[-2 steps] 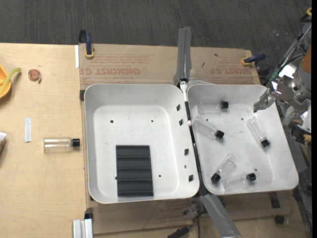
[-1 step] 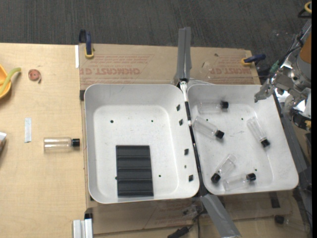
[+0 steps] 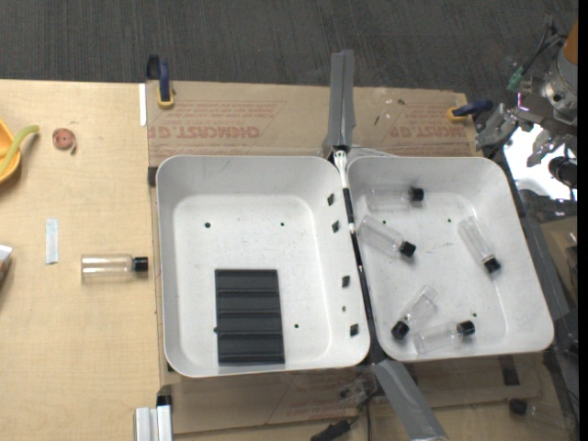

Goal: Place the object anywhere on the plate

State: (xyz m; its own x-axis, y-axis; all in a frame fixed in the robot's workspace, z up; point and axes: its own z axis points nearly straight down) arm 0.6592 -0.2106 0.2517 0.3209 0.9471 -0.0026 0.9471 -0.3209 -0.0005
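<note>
The arm's wrist (image 3: 551,81) sat at the upper right, beyond the right bin (image 3: 514,338); finger state could not be determined. Five clear vials, including one (image 3: 386,237), lay in that bin, well apart from the dark ribbed plate (image 3: 248,317) in the left bin (image 3: 184,209). A grasp across an isolated vial's body seemed advisable.

Dark grey carpet (image 3: 276,21), pale wooden bench (image 3: 73,356)

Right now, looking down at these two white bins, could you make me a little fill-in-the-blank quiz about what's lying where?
1. The clear vials with black caps in the right bin number ____.
2. The dark ribbed plate lies in the ____ bin.
3. One more clear vial lies outside the bins on the wooden bench, to the ____ of the left bin in the camera view.
4. The caps on the vials are ____ in colour.

Missing words: five; left; left; black
</note>
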